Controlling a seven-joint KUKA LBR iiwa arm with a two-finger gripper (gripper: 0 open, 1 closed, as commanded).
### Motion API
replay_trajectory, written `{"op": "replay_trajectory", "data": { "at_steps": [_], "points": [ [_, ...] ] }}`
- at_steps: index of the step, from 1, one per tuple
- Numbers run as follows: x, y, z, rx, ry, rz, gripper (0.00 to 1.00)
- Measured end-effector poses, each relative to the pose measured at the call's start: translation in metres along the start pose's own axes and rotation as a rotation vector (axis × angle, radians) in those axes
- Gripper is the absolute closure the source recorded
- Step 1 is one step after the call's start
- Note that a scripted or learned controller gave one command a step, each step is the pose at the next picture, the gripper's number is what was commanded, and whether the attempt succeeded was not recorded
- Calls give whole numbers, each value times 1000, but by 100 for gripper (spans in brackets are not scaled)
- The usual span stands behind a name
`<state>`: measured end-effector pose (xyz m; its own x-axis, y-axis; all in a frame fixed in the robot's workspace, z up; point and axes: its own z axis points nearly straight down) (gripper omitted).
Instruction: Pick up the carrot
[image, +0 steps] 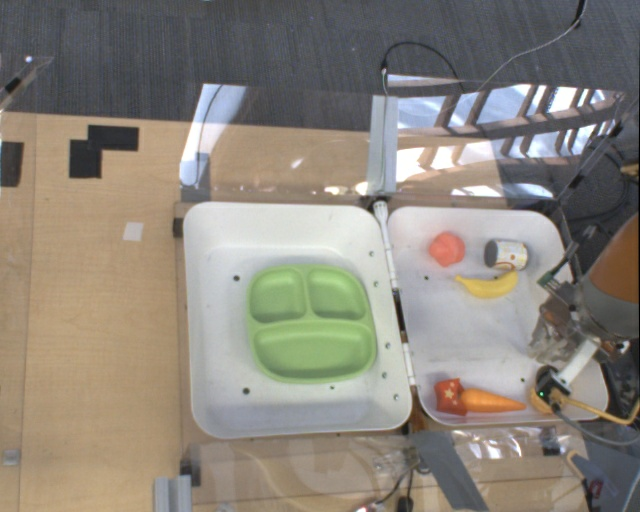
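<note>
The orange carrot (490, 402) lies along the front edge of the right bin (470, 330), pointing right, with a red pepper-like piece (449, 396) touching its left end. My gripper (556, 338) hangs over the right rim of that bin, up and to the right of the carrot's tip, a short way apart from it. Nothing shows between its fingers.
In the right bin's back half lie a red tomato (447, 248), a yellow banana (489, 286) and a small can (506, 254) on its side. The left bin (215, 300) holds a green divided plate (309, 322). A metal divider (396, 300) separates the bins.
</note>
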<state>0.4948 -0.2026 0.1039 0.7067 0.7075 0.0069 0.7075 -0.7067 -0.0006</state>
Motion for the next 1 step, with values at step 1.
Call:
{"op": "replay_trajectory", "data": {
  "at_steps": [1],
  "points": [
    [2,0,-7,2,0,-6,100]
  ]
}}
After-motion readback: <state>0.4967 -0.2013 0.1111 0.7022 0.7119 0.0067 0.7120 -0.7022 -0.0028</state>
